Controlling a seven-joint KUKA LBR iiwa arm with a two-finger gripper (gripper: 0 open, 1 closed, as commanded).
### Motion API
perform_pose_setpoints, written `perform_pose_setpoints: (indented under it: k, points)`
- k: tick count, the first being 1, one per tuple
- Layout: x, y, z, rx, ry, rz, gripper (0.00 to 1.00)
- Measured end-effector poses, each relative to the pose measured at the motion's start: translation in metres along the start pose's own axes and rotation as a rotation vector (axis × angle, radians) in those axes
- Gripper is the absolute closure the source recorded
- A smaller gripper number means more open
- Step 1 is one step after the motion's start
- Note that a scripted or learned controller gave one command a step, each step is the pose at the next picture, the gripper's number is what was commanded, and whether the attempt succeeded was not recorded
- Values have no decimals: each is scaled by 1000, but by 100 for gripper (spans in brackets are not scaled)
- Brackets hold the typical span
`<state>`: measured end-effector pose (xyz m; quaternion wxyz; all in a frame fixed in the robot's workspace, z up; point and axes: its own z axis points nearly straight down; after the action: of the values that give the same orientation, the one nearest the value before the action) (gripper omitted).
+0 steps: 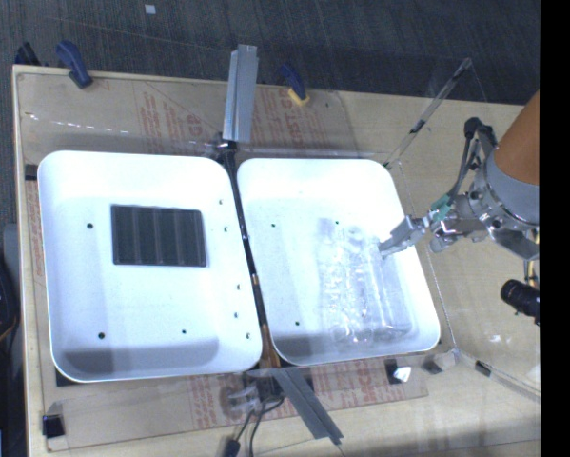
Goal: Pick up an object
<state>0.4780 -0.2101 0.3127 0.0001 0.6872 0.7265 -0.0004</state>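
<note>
**A:** Where is the gripper point(391, 246)?

**B:** At the right bin point(304, 184), reaching in over its right rim from the arm point(513, 174). Its tip sits at the upper right edge of the clear plastic object point(359, 288). Whether it is spread or clamped, I cannot tell; it is too small and glare-washed.

**A:** So is anything picked up?

**B:** I judge not. The clear plastic object lies flat on the right bin's floor, toward the right wall, nothing visibly gripped. The grasp and the lift both remain.

**A:** Any other candidate?

**B:** A dark ribbed slab point(159, 235) rests in the left bin point(66, 331), well apart from the gripper.
</note>
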Motion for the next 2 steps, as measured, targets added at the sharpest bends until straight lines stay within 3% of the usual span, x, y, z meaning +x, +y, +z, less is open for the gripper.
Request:
perform_pose_setpoints:
  k: [2]
  points:
    - [0,0,16,0,1,18,0]
